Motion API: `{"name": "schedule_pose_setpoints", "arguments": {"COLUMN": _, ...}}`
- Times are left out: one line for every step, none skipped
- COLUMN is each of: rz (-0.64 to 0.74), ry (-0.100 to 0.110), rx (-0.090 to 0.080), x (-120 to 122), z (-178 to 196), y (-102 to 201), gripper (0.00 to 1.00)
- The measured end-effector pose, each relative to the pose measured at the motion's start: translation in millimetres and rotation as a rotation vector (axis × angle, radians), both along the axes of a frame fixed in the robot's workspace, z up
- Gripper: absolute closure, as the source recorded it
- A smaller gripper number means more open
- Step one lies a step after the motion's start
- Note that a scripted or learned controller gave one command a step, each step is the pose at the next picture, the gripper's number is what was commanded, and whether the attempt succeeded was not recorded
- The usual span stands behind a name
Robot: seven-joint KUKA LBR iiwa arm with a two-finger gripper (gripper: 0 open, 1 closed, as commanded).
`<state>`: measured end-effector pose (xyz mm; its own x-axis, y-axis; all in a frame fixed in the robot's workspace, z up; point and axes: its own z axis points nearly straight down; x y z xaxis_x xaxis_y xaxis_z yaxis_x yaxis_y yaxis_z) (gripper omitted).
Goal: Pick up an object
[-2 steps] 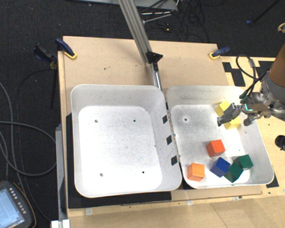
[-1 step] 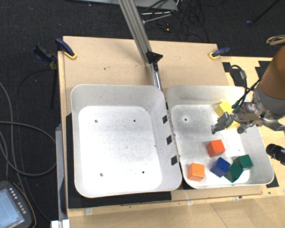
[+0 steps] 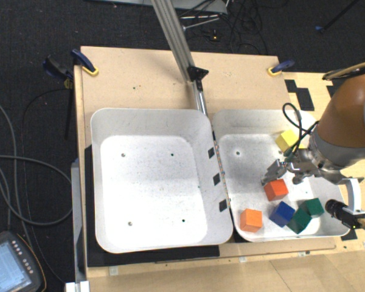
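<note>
Two bins side by side, blocks (image 3: pixel 284 213) clustered in right bin (image 3: pixel 243 148), pincer (image 3: pixel 280 174) above them

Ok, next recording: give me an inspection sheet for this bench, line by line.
Surface: tan board carrying a left bin and a right bin, both white and speckled.
Job's things: all in the right bin: yellow block, red-orange block, orange block, blue block, two green blocks.
Clutter: nothing seen.
Grippers: gripper low over the right bin, just above the red-orange block; no block seen between its fingers.
Cables: black cable looping at the wrist; loose cables on the floor at left.
Surroundings: dark carpet, clamps at the board's corners, slanted metal pole, screen at lower left.
</note>
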<state>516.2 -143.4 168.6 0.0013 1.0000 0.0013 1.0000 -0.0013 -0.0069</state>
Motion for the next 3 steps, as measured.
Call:
{"name": "schedule_pose_setpoints", "arguments": {"rz": -0.001, "ry": -0.001, "rx": 0.0, "x": -6, "z": -51, "y": -8, "gripper": 0.0}}
{"name": "schedule_pose_setpoints", "arguments": {"rz": 0.001, "ry": -0.008, "rx": -0.002, "x": -4, "z": -38, "y": -8, "gripper": 1.0}}
{"name": "schedule_pose_setpoints", "arguments": {"rz": 0.003, "ry": -0.012, "rx": -0.003, "x": 0, "z": 5, "y": -11, "gripper": 1.0}}
